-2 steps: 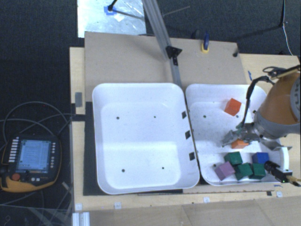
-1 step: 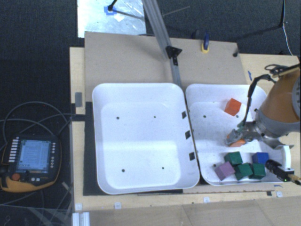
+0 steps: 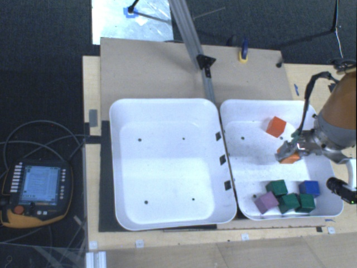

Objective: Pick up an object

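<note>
In the right bin (image 3: 245, 116), my gripper (image 3: 288, 153) reaches in from the right, near the bin's middle. A small orange block (image 3: 290, 159) shows between its fingertips, mostly hidden by them, and the gripper is shut on it. A second orange cube (image 3: 275, 126) lies free just up and left of the gripper. Along the bin's front wall sits a cluster of blocks: a purple one (image 3: 266, 202), green ones (image 3: 277, 187) (image 3: 289, 202) (image 3: 306, 202) and a blue one (image 3: 309, 187).
The left bin (image 3: 120, 127) stands beside the right one, with black clips (image 3: 222, 159) on their shared rim. A slanted metal pole (image 3: 189, 32) rises behind the bins. A teach pendant (image 3: 36, 191) with cables lies on the floor at far left.
</note>
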Robot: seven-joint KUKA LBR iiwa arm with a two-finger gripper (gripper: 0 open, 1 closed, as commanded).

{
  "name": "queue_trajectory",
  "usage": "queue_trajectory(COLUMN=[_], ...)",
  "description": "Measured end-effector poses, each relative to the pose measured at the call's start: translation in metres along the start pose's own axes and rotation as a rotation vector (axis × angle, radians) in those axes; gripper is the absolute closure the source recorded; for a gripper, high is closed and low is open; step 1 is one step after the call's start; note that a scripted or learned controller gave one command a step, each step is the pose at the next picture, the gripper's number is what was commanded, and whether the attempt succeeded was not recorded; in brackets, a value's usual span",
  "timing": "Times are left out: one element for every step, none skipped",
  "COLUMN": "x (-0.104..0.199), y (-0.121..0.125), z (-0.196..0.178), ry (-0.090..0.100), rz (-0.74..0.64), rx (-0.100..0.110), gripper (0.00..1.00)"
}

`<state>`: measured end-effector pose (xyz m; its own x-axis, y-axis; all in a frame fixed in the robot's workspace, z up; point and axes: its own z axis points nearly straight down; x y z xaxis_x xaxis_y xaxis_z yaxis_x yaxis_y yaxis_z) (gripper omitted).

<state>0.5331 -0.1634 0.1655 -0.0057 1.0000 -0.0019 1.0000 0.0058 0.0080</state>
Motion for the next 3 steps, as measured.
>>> queue_trajectory(x=[-0.001,0.056,0.108], y=[0.003,-0.001,-0.006], z=[-0.054,-0.062,-0.057], ry=[0.000,0.004,0.004], rz=[0.000,-0.005,-0.004], rx=[0.000,0.006,0.007], gripper=[1.00,1.00,1.00])
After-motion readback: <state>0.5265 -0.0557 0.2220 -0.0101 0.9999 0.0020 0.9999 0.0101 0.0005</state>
